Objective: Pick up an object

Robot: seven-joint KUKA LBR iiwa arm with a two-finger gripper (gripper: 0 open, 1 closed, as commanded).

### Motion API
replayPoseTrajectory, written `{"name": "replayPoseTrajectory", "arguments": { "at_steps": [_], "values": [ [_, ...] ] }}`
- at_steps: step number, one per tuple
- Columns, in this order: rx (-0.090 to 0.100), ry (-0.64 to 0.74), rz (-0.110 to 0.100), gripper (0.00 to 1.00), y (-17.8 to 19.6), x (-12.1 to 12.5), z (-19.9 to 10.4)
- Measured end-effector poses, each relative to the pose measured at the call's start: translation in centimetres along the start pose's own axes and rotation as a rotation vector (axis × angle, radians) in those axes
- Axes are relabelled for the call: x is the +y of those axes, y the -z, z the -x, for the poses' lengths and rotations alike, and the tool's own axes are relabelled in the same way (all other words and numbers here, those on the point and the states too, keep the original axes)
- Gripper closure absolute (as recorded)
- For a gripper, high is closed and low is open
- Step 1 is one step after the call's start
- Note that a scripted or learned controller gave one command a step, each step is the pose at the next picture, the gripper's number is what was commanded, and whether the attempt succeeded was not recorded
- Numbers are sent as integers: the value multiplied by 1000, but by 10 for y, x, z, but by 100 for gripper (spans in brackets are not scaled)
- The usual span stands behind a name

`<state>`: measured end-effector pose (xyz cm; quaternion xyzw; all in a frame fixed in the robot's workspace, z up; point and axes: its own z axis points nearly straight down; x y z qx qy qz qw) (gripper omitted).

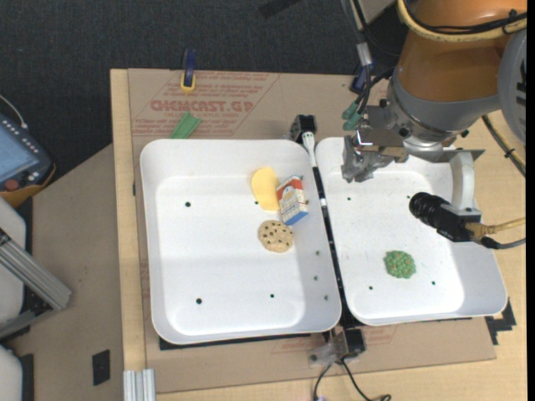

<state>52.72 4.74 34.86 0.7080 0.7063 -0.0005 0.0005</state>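
1. My arm (456, 48) hangs over the right bin (468, 303), at its twelve o'clock edge.
2. The left bin (192, 307) carries a yellow piece (264, 187), a small carton (291, 200) touching it and a cookie (275, 236) just below.
3. The green lump (399, 264) lies alone at five o'clock from my end effector (361, 167); being isolated, it looks the safest target, so I should descend straight over it.
4. I cannot tell how my end effector stands; nothing shows held in it.
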Motion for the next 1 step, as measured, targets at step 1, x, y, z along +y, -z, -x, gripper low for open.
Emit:
{"name": "replayPoseTrajectory", "arguments": {
  "at_steps": [1],
  "values": [
    [1, 1, -5, 100, -26, 11, 7]
  ]
}}
